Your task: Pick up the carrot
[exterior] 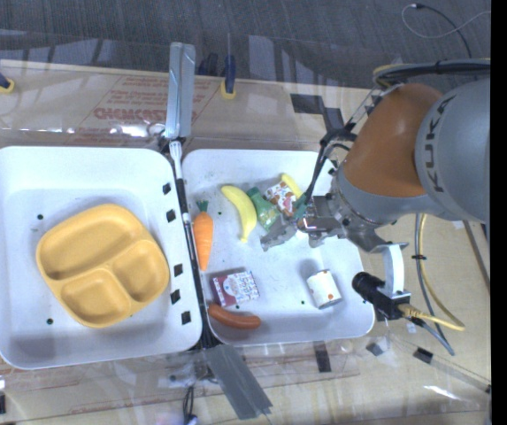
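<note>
light: even, bright overhead | shadows: soft | glare: clear sheet (103,104) streaks | focus: slightly soft

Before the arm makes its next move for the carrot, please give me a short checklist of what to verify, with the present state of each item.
1. Carrot in plain view, in the right bin by its left wall: ok.
2. Top of the carrot uncovered: ok.
3. Room around the carrot: not ok on the left, where the wall is close; the banana on the right lies apart.
4. Gripper above the carrot: not ok; it is to the right, past the banana, near a snack packet.
5. Fingers open and free: cannot tell.
6. Carrot grasped: not ok; it lies in the bin.
</note>
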`<control>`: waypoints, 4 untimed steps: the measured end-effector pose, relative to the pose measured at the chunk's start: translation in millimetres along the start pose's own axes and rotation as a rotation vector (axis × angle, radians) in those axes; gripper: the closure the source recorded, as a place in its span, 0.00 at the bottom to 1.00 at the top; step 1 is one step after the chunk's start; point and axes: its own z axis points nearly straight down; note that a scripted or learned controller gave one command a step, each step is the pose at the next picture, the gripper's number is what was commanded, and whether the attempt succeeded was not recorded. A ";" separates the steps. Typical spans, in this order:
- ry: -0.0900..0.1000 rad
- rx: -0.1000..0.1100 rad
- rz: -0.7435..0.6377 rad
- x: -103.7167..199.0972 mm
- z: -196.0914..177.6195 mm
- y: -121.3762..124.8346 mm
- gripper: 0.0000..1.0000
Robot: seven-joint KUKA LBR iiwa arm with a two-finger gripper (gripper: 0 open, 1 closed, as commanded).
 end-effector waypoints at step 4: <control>0.002 0.012 1.025 23.9 104.8 -11.7 1.00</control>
